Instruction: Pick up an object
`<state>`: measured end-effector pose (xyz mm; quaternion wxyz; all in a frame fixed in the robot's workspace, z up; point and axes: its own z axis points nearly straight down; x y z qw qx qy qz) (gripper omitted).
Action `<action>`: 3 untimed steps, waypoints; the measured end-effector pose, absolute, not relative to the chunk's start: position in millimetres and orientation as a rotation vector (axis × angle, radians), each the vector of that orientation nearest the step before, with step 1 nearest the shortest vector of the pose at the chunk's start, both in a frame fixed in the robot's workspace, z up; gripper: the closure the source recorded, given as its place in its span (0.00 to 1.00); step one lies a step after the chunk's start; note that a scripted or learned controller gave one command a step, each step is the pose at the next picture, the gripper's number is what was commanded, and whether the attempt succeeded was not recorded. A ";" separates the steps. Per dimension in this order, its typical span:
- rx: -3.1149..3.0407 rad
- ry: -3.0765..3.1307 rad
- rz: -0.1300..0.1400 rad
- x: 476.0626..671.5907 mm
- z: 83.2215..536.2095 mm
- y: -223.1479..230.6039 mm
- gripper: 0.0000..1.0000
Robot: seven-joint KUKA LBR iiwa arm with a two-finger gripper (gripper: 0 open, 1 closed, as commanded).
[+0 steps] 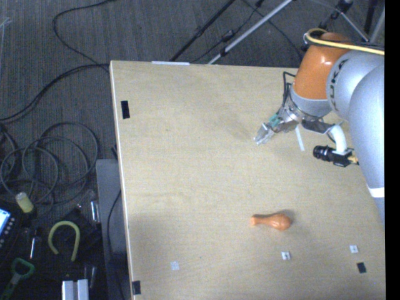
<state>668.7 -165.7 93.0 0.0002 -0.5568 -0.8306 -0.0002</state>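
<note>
Item: your gripper (267, 132), upper right of frame, finger state unreadable. Gourd (272, 221), lower centre, lay on tabletop (187, 167), well apart. Pick was not yet done; approach and grasp remained.

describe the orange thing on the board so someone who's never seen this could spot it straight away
Start at the big tan board that fills the middle of the camera view. Below the end effector, toward the near right, lies a small orange pear-shaped object. It is the board's one coloured, rounded item; the marks nearby are tiny and flat.
</note>
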 end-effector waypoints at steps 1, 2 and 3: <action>-1.892 -2.507 -0.001 659.2 165.4 -105.9 1.00; -1.274 -2.872 0.000 652.2 101.9 -161.4 1.00; -1.474 -2.775 -0.002 665.7 183.8 -83.5 1.00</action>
